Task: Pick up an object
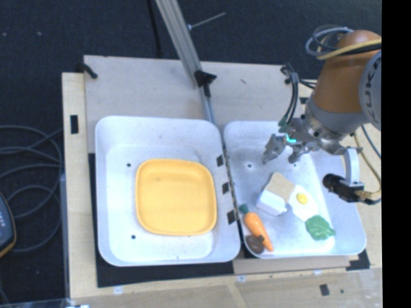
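Presently, the claw [283, 148] is hanging over the upper part of the right bin [244, 140], right of centre in the frame, with its two fingers spread apart and nothing lying between them. Its fingertips are pointing down and left, one [270, 151] toward the bin's middle, the other just to its right.

Arm [340, 82]: grey with an orange band, reaching in from the upper right of the frame, with cables looping over its top and a black fitting hanging off its lower right side.

Right bin, contents, all gathering in its lower half, below the claw and apart from it:
- a block [276, 193], tan on top and white at its lower left end, lying tilted near the bin's centre;
- a fried egg [302, 202], white with a yellow yolk, touching the block's right side;
- a green leafy piece [317, 226], sitting just below and right of the egg;
- a carrot [257, 226], orange with a green top, lying aslant at the bin's lower left, near the block;
- a small dark item [257, 243] at the carrot's lower end, too unclear to identify.

Left bin [109, 133]: sitting beside the right bin, left of centre, and bearing a yellow plate [175, 196], square with rounded corners, lying flat in its middle.

Metal rail [180, 31]: running aslant from the top of the frame down to the gap between the bins.
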`<state>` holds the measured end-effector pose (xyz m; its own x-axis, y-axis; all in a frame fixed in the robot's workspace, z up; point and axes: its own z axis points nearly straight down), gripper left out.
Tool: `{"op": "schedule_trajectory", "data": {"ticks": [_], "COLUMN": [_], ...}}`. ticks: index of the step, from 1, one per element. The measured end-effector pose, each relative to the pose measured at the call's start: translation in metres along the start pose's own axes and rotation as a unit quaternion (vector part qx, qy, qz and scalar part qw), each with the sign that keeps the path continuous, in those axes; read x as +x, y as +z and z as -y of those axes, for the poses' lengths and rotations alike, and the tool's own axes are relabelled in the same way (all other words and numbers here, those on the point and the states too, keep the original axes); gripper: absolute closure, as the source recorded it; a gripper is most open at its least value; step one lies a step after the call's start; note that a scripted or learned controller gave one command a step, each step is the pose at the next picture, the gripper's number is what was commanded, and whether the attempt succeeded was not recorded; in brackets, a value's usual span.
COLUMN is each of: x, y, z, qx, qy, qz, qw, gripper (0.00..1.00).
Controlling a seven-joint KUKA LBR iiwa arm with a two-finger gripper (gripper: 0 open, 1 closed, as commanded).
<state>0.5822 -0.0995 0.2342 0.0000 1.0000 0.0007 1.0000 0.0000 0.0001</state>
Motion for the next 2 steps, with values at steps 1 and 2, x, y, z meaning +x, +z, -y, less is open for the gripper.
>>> {"op": "schedule_trajectory", "data": {"ticks": [1,2], "x": [0.0,-0.003], "y": [0.0,0.042], "z": [0.0,-0.001], "qx": [0.0,0.002], "qy": [0.0,0.0], "qz": [0.0,0.001], "qw": [1.0,1.0], "gripper": [0.0,0.0]}}
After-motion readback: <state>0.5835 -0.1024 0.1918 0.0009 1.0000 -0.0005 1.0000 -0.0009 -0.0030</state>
